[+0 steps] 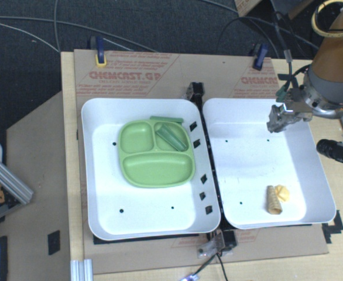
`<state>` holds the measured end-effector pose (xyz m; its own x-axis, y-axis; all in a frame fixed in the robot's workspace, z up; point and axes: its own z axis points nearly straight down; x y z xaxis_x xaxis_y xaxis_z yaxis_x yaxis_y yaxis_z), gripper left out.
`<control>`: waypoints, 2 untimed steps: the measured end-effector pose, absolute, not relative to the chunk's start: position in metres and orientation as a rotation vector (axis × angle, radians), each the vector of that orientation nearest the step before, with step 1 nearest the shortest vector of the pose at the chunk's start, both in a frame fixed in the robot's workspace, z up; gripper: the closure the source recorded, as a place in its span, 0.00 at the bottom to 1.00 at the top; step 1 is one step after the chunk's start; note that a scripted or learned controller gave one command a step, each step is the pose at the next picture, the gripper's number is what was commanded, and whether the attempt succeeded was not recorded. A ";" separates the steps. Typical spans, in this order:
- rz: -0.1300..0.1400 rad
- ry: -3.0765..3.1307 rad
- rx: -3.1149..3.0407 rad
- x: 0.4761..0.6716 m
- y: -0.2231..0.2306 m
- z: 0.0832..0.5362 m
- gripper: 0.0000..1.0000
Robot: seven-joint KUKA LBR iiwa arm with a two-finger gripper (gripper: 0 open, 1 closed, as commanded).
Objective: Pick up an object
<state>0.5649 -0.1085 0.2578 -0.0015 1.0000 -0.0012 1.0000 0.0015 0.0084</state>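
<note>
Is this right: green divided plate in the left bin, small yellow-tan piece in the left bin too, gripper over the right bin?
Not quite. The yellow-tan piece lies in the right bin, per the camera view. Green plate in the left bin and gripper over the right bin stand.

2 white bins: left bin & right bin. 1 green divided plate w/ 3 compartments, 1 green stick-like item on it. 1 small yellowish object (kind unclear). 2 blue clamps at bench's far edge.
</note>
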 end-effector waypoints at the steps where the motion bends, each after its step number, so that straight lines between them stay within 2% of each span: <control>1: 0.001 2.232 2.217 0.561 -0.048 0.245 1.00; 2: 0.002 2.230 2.216 0.558 0.005 0.251 1.00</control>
